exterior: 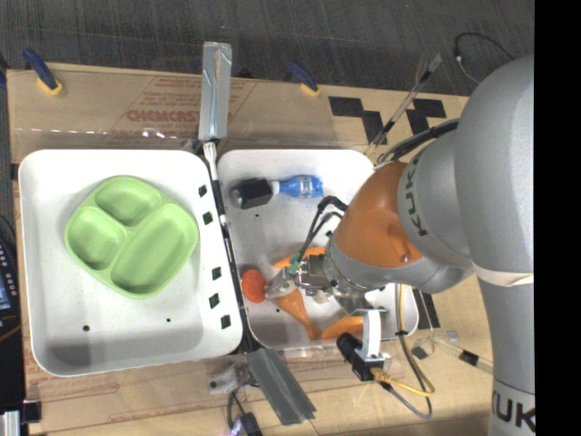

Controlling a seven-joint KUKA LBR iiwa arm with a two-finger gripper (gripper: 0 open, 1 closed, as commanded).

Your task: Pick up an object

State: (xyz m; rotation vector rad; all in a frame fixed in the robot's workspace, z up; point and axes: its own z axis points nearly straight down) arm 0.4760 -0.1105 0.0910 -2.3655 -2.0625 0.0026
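Far left of the frame, the left bin [41,243] holds a green plate [132,234] with three sections, sitting in the bin's upper middle, well apart from everything else. There's a blue clamp [41,71] at the upper left on the cardboard [118,107] behind the bins, and another blue clamp [304,78] further right along that same edge. A grey strip [216,89] stands up at the top where the two bins meet.

Moving right, the right bin [263,321] has more going on. Near its top there's a black block [251,192] with a blue bottle [300,186] just beside it on the right. Lower down near the bin's left wall sits a small red ball [253,285]. Just right of that is an orange cone [295,307] pointing down and right, and another orange piece [343,327] lies near the bin's lower edge.

The gripper [304,280] is down in the middle of the right bin, right by the ball and cone, with something orange at its tip. Honestly can't tell whether its jaws are wide or narrow, or whether it has anything; the wrist blocks too much. The arm [454,198], grey with its orange band [377,221], covers the right half of that bin and runs off the right side of the frame.
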